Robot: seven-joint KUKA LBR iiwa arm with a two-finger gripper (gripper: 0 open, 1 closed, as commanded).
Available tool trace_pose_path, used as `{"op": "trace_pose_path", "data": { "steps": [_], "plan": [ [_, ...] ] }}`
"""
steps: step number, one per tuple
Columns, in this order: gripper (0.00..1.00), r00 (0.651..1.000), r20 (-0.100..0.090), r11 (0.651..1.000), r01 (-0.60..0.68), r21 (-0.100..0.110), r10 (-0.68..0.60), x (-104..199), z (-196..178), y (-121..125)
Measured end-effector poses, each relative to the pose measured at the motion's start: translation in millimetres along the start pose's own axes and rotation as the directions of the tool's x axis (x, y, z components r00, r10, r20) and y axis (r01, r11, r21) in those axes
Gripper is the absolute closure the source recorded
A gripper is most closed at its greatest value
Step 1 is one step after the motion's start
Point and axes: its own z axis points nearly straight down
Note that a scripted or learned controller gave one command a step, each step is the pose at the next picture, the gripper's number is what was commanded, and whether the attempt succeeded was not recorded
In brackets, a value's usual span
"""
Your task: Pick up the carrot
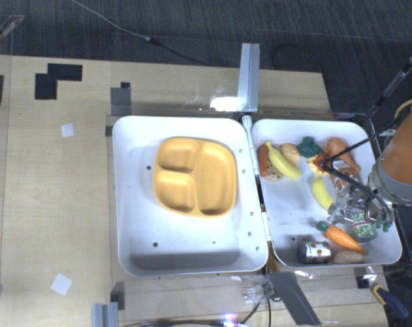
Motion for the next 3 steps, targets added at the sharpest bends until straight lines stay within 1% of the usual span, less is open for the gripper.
{"op": "trace_pose_path", "data": {
  "steps": [1,2,3],
  "plan": [
    [1.00,0.998,-0.007,0.998,-0.057,-0.002,0.057,-35.7,45.9,60.2],
    [0.00,0.998,-0.005,0.998,-0.059,-0.001,0.059,-36.6,44.7,58.1],
    [0.00,0.997,0.011,0.997,-0.081,-0.004,0.081,5.7,48.7,30.4]
  ]
}}
